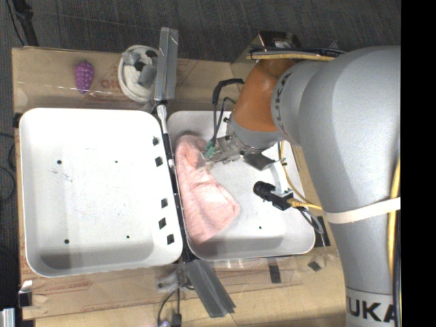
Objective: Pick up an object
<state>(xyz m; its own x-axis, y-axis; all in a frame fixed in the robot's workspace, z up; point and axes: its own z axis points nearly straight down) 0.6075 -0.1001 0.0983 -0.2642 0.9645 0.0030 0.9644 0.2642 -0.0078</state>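
Note:
A crumpled pink cloth [203, 191] lies along the left side of the right bin [272, 240], against the divider. My gripper [212, 151] hangs from the grey arm with its orange band [259, 101] and sits down at the cloth's upper right edge, touching or nearly touching it. The wrist body covers the gripper's tip.
The left bin [88, 189] lies beside the right one. On the bench behind it sit a purple grape-like toy [84, 75] and a white roll [137, 71]. A grey bar [165, 63] runs between the bins. The arm's bulk [354, 148] covers the right bin's right side.

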